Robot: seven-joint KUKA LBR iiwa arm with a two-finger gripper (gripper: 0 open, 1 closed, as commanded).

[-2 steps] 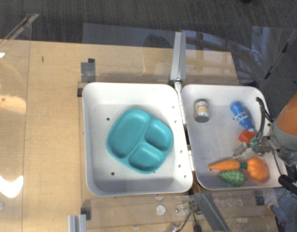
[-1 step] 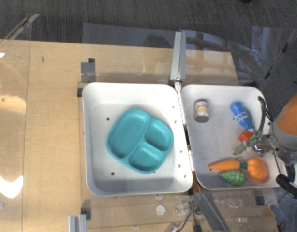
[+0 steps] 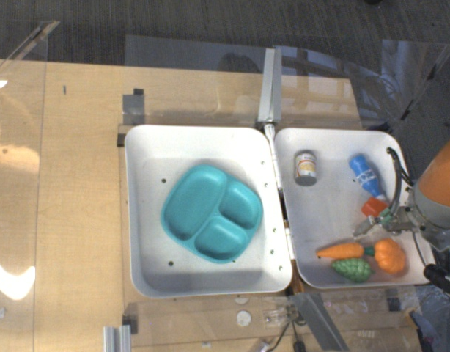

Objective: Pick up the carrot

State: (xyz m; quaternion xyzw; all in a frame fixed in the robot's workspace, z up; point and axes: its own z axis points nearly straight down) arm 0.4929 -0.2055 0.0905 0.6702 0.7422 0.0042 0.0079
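camera view: smooth tapered orange carrot [image 3: 341, 251] lying flat.

Orange carrot [image 3: 342, 251] flat in right bin, tip pointing left, near front

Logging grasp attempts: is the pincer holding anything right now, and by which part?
Nothing is held. The pincer hovers just above the orange toy carrot in the right white bin, with nothing between its fingers.

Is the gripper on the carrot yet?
Apart. In the camera view, bare white bin floor separates the gripper from the carrot lying below it.
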